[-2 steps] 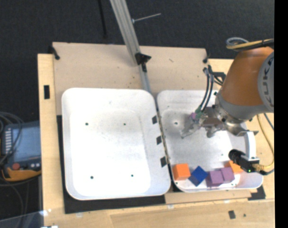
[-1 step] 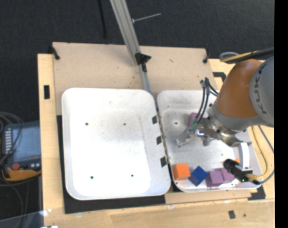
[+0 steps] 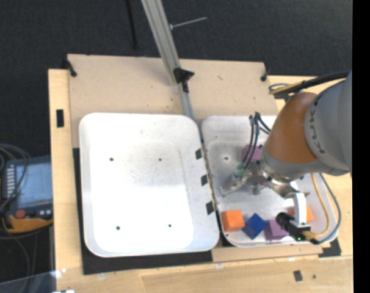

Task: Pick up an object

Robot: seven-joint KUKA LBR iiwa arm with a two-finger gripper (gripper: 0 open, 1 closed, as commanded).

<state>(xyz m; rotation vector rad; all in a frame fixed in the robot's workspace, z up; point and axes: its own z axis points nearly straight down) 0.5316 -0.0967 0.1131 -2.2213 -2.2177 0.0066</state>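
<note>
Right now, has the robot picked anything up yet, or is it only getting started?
Nothing looks lifted yet. The grey arm reaches low into the right white bin. The orange block, blue block and purple block lie on its floor. Grasping and lifting one remain.

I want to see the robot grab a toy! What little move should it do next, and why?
Probably ease the gripper toward the near end of the right bin and lower it over the orange block. The gripper sits above bare bin floor, holding nothing, while the orange block, blue block and purple block cluster along the near wall. The orange one looks closest and least crowded.
</note>
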